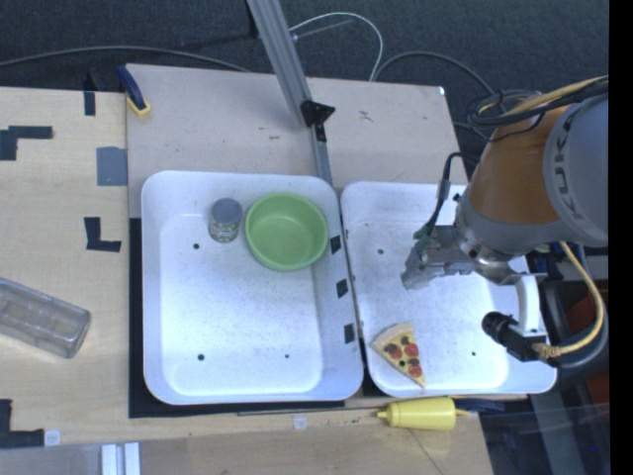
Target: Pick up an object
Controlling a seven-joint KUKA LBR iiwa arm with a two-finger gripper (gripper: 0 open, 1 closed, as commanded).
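Clear plastic container [40,317] lying on its side at the far left of the bench. Blue and yellow clamp [134,91] near the board's upper left corner. Grey metal pole [287,52] slanting down to the gap between the bins. Strips of dark tape [96,234] on the bench at left. Loose cables [348,23] on the dark floor, possibly two.

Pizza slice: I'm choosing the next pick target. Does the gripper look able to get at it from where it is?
Probably yes. The pizza slice lies flat in the right bin, near its front left corner, with bare floor around it. The gripper hovers over the same bin; nothing lies between them.
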